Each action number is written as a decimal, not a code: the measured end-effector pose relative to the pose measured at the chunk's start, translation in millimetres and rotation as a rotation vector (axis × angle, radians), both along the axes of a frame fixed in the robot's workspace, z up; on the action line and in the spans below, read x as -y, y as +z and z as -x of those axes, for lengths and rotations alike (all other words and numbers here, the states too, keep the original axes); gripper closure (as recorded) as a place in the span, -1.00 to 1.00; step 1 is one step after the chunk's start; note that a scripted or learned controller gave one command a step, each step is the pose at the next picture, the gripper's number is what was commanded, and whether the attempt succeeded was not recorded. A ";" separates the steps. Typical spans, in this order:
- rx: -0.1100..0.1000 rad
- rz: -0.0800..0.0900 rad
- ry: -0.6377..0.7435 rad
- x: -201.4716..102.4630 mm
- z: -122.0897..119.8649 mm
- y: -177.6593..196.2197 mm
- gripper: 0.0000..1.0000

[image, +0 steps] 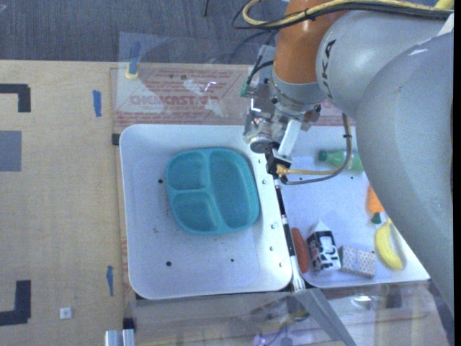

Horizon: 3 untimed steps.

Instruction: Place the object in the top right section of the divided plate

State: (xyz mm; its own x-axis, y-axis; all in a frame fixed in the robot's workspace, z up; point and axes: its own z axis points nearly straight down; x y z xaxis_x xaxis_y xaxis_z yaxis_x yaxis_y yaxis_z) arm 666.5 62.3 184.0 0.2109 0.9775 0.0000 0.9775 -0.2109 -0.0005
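tool [263, 144] state: cannot tell | left bin [144, 251]: blue divided plate [213, 190] | right bin [346, 186]: banana [389, 246]

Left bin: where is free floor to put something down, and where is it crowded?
In the left bin, bare floor lies left of and below the teal divided plate. The plate's three sections are bare. The right bin is crowded along its lower edge: banana, small carton.

The end effector [268, 144] hangs beside the blue divided plate [213, 190] (left bin [144, 265]), near the bins' shared edge.
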 end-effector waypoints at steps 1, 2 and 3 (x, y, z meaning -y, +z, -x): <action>-0.002 0.000 -0.068 -60.3 7.1 -11.2 1.00; -0.001 0.001 -0.317 -114.8 0.6 17.4 1.00; -0.001 0.001 -0.316 -115.7 0.9 17.6 -1.00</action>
